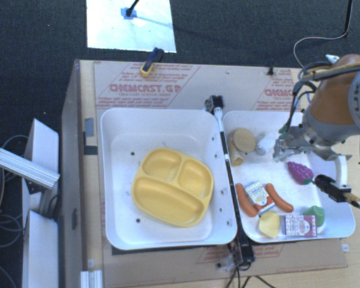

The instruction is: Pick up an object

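**Arm over the right bin, toys spread beneath it**

Nearest the camera, along the front wall of the right-hand shallow white bin (348,224), lie a pale yellow wedge-shaped toy (269,225), a small red-and-white printed carton (300,225) just beside it, and a green rounded toy (315,215) touching the carton's far right corner. A little further back sit two orange-red toy sausages, one on the left (246,200) and one on the right (279,198), with a small white printed packet (257,192) between them. Beyond these, near the bin's right side, lies a purple bunch of toy grapes (300,171).

The left-hand shallow white bin (117,161) holds a yellow plastic divided tray (173,186) with three compartments, lying flat and turned at an angle to the bin walls.

Further back in the right bin, a tan round flat toy (243,140) rests near the dividing wall, with a small cream cone-like piece (236,158) just beside it and a white rounded object (265,144) to its right. The gripper (284,149) hangs low just right of that white object and just behind the grapes; I cannot tell whether its fingers are apart or together, nor whether anything is between them. The grey arm with its orange band (336,98) reaches in from the right above it.

Both bins stand on a counter (168,83) covered by a sheet with red lettering. A yellow-and-black clip (150,62) lies at its far edge.
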Controlling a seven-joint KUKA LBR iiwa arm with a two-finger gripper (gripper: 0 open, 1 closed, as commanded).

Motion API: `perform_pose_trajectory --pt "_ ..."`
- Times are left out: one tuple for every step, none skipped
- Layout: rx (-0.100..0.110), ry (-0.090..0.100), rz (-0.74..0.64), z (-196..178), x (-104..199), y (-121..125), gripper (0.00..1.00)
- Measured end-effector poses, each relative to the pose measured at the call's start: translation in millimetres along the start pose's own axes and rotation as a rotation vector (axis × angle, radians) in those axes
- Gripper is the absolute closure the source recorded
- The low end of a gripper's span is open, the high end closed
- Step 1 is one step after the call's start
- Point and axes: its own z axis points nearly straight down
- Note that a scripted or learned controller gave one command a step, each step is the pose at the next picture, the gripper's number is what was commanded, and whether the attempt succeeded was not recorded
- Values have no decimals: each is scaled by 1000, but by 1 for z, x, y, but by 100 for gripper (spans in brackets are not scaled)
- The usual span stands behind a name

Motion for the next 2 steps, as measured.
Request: perform_pose_trajectory --pt "1 -1 2 0 -1 0 0" --pt "-10 -2 3 59 20 -75 0"
